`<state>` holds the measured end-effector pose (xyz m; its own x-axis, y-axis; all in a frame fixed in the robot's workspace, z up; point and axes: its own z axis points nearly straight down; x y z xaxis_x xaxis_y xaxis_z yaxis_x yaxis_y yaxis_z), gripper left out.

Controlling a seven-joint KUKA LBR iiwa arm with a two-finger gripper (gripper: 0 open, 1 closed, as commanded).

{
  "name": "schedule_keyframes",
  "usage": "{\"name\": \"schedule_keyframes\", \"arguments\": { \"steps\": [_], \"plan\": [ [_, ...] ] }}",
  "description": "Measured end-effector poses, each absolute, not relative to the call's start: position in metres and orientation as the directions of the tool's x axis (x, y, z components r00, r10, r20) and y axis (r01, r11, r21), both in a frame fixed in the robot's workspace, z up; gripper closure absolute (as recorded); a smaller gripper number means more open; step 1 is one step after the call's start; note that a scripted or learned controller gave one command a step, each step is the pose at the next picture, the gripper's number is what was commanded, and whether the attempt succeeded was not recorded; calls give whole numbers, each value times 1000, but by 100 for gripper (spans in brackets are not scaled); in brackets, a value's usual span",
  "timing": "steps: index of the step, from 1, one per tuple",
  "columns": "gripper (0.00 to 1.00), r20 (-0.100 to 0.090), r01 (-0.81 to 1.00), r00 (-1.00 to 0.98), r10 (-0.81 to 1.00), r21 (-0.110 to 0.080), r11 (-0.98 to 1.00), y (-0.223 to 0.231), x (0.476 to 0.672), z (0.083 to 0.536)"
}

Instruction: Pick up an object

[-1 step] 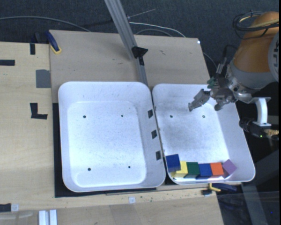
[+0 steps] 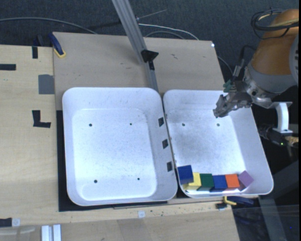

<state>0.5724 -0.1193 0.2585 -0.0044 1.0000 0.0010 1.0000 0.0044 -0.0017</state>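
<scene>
Pale wooden bench carries two shallow white bins side by side, with dark floor beyond it. Nearest the camera, along the front wall of the right bin, sits a tight row of small blocks: a blue block at the left end, a yellow block just below it, then a green block, a second blue block, an orange block and a purple block tilted against the corner. They touch one another and crowd the wall. The left bin lies alongside.

Farther back, the gripper hangs over the upper part of the right bin, well apart from the row, with nothing visible between its tips; whether they are spread or pressed together I cannot tell at this size. Behind it rises the arm, grey and orange, coming in from the right. A slanted metal rail crosses the far bench.

By my reading the approach has not yet begun. The next move calls for travel toward the front wall and a descent onto an end piece, probably the raised blue block or the purple one, since the packed middle ones leave little room for fingers.
</scene>
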Motion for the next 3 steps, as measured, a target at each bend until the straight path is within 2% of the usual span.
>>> {"name": "schedule_keyframes", "arguments": {
  "steps": [1,2,3],
  "plan": [
    [100,-5,1000,1,1000,6,-1,-197,649,280],
    [100,-3,1000,-2,1000,6,2,-209,659,341],
    [100,1,1000,0,1000,-9,0,-209,631,271]
  ]
}}
